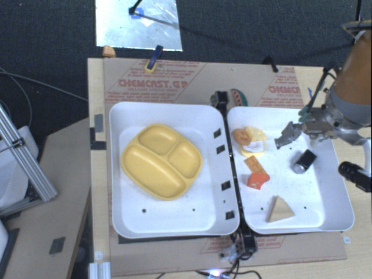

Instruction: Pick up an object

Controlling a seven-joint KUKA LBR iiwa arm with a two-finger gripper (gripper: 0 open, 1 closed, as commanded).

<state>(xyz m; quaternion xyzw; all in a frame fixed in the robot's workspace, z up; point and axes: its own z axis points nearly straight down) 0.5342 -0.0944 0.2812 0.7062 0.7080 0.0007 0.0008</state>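
Note:
My gripper (286,137) hovers over the upper middle of the right bin (331,214), on the arm reaching in from the right. Nothing shows in its grasp. Just left of it lie an orange and yellow round toy food (242,136) and a white piece (253,148). Below those sit an orange block (254,164) and a red piece (258,181). A black cylinder (303,160) lies just below and right of the gripper. Near the bin's front rests a tan wedge (280,209).
The left bin (125,214) holds a yellow compartment plate (161,160). A black divider with clips (228,156) runs between the bins. A cardboard sheet (174,83) lies under both bins, with a blue and yellow item (154,58) on its back edge.

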